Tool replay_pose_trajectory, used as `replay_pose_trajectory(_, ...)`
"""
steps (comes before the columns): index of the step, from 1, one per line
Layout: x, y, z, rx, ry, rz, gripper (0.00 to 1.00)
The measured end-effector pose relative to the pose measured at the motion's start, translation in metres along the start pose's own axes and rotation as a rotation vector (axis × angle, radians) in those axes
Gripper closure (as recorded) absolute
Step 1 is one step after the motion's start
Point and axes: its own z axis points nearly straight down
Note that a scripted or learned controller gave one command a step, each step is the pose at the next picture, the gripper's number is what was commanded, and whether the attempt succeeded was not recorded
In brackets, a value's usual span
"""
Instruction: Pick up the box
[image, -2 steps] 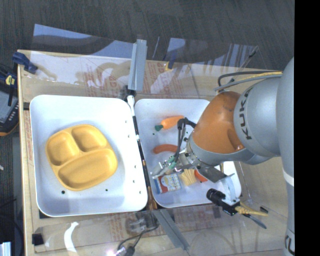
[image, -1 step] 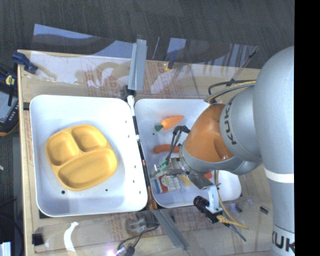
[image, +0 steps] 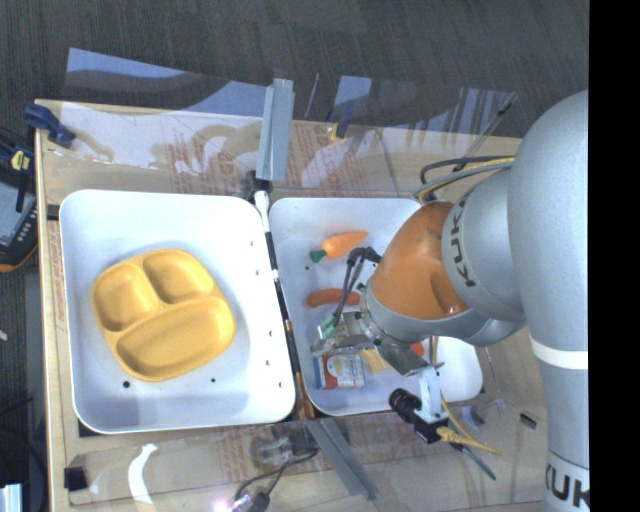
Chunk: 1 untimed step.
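The arm (image: 470, 270) reaches in over the right bin (image: 296, 225), and its claw (image: 345, 338) hangs low above the bin's near part, right over the box (image: 345, 372). The box is a small carton with a blue end, lying flat on the bin floor close to the near wall, partly covered by the claw's metal parts. Whether the claw is spread or closed cannot be told from here, and the box shows below it, not plainly between its tips, so no hold can be claimed. Farther back from the box lie a carrot (image: 343, 243) and a sausage (image: 328, 297), both apart from it. The left bin (image: 75, 215) carries a yellow divided plate (image: 163, 313). By my reading this is the approach or grasp step. The next move calls for the claw to settle squarely around the box, close on it, then lift straight up clear of the near wall.
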Motion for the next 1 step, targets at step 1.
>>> replay_pose_trajectory(1,0.0501,0.0129,-0.1457,0.007,0.011,-0.36,1.0)
